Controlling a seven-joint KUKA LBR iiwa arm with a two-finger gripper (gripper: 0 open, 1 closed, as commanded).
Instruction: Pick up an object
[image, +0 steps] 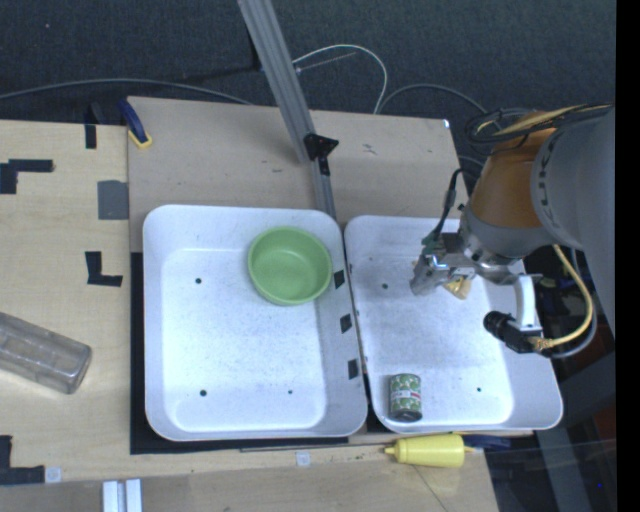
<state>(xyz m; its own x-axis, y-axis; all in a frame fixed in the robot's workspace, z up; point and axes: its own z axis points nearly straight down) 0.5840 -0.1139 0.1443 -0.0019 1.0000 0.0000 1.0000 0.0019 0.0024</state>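
The gripper (437, 272) is hanging over the upper part of the right bin (500, 400), reaching in under the orange-banded wrist; whether its fingers are parted or closed cannot be told from this angle, and nothing is showing between them. A small green can (405, 396) is lying below the gripper and slightly to its left, near the bin's lower edge — well apart from the tool. A green bowl (290, 265) is sitting to the gripper's left, across the divider, in the upper right part of the left bin (180, 400). A yellow bottle (432, 451) is resting outside the bins, below the can, on the bench (200, 150). A clear plastic container (40, 352) is lying far to the left. A grey pole (285, 85) is slanting down above and left of the gripper — ending at the bins' shared upper edge. Nothing is standing between gripper and can.
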